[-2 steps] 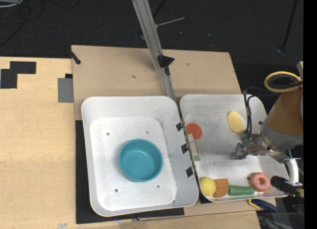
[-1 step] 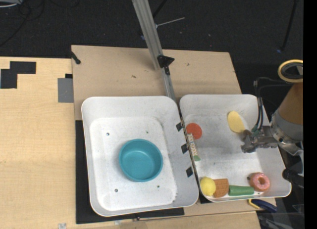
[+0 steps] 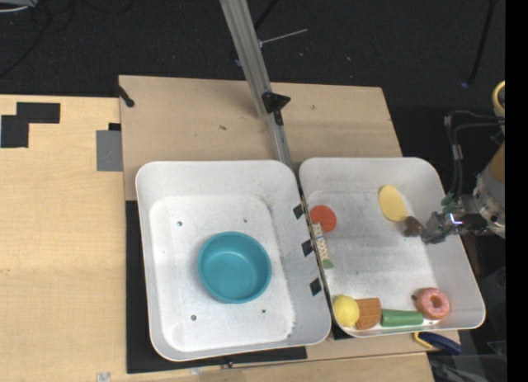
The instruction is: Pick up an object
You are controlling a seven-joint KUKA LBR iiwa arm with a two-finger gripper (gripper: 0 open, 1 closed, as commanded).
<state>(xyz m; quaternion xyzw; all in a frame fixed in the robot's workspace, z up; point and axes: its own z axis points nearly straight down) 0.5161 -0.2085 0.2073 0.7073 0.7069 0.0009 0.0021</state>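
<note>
Gripper [image 3: 419, 228] sits by the yellow piece [image 3: 393, 203], can't tell jaw state; could easily nudge it away.

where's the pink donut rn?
The pink donut sits in the right bin, at its near right corner, just right of the green piece along the front wall.

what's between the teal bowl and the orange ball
The camera view shows the adjoining rims of the two bins between the teal bowl and orange ball.
</note>
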